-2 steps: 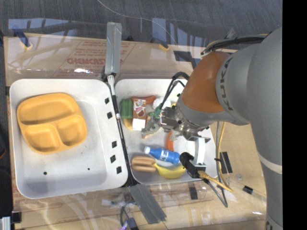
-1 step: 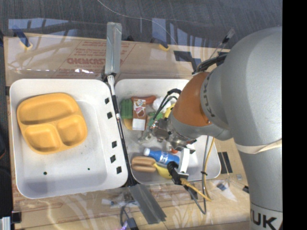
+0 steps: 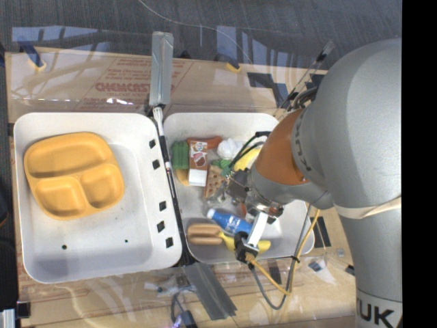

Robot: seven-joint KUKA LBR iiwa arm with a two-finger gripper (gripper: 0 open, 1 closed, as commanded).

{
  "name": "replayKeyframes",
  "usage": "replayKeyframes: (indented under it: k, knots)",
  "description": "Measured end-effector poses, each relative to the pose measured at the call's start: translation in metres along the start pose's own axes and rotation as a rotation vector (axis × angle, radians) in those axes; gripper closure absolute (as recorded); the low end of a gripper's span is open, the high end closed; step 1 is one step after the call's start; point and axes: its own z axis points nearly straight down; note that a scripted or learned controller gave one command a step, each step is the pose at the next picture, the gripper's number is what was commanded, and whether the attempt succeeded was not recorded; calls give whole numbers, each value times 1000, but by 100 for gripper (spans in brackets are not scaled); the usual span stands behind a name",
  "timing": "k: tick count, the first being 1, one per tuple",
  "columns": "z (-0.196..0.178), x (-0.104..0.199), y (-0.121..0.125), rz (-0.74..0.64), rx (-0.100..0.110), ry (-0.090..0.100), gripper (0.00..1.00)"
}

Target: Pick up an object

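- Since the arm reaches in from the right of the camera view, the tool (image 3: 231, 185) hangs low over the middle of the right bin (image 3: 205, 118). Dark wrist parts mask it, so I cannot tell whether it is open or closed. Nothing is seen held in it.
- No object has been lifted; the pick is judged not yet made.
- Nearest candidate: a brown speckled piece (image 3: 214, 178), just beside the tool on its left and possibly touching it. Its outline is too small to give a long axis.
- Second candidate: a blue bottle (image 3: 225, 219), just below the tool toward the near wall. It lies on its side, long axis running left to right with a slight downward slant to the right.
- Judgement: the coming move turns on a short shift left or toward the near wall; the crowding raises the risk of catching a neighbour.
- Other contents of the right bin:
  - hot dog toy (image 3: 204, 234), left of the bottle;
  - white block (image 3: 197, 177);
  - green item (image 3: 180, 154), against the left wall;
  - red-and-white packet (image 3: 199, 149);
  - white crumpled item (image 3: 229, 147);
  - yellow item (image 3: 247, 157), partly under the wrist.
- The left bin (image 3: 41, 268) holds a yellow divided tray (image 3: 72, 173), well apart from the tool.
- Both bins sit side by side on the counter (image 3: 102, 80).
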Motion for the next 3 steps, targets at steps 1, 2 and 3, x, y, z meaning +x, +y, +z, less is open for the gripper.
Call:
replayKeyframes:
  k: [1,2,3]
  knots:
    - [0,48,63,298,2,-1,0]
    - [0,78,88,597,2,0,0]
    - [1,37,10,677,5,-1,0]
